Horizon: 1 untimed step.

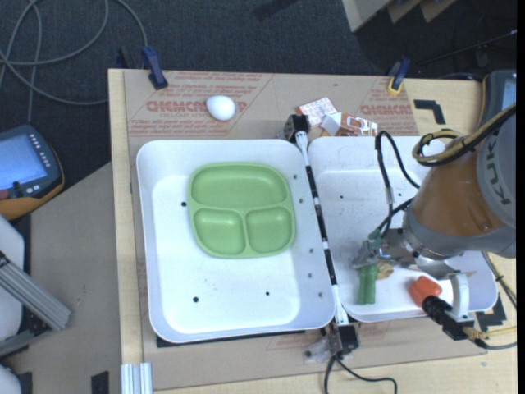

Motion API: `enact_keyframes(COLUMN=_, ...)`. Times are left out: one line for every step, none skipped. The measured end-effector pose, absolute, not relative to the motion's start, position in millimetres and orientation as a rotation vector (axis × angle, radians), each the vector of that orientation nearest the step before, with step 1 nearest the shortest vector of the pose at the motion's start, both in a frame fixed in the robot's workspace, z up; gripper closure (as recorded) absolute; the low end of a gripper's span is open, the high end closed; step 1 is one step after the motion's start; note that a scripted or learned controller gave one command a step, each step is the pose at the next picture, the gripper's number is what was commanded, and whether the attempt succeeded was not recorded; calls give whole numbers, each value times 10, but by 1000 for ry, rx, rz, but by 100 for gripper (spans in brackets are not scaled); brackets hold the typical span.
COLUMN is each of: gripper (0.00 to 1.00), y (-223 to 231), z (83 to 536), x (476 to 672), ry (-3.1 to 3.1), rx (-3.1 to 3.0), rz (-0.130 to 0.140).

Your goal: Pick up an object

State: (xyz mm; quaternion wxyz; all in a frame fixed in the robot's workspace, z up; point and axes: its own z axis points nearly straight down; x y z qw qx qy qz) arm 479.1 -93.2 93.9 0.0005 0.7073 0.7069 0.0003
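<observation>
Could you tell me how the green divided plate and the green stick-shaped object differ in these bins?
The green divided plate lies in the left bin; the green stick-shaped object lies in the right bin, beside the gripper. The plate is broad, with three compartments; the stick is narrow and far smaller. The plate is paler green. Both lie flat.

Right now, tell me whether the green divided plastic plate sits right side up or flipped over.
Right side up. The green divided plastic plate in the left white bin shows its three sunken compartments facing upward, with nothing in them.
</observation>
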Motion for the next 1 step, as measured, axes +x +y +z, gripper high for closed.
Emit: enact_keyframes(gripper=100, y=-269, z=1848, x=5422, ry=2223, rx=2220, rz=1)
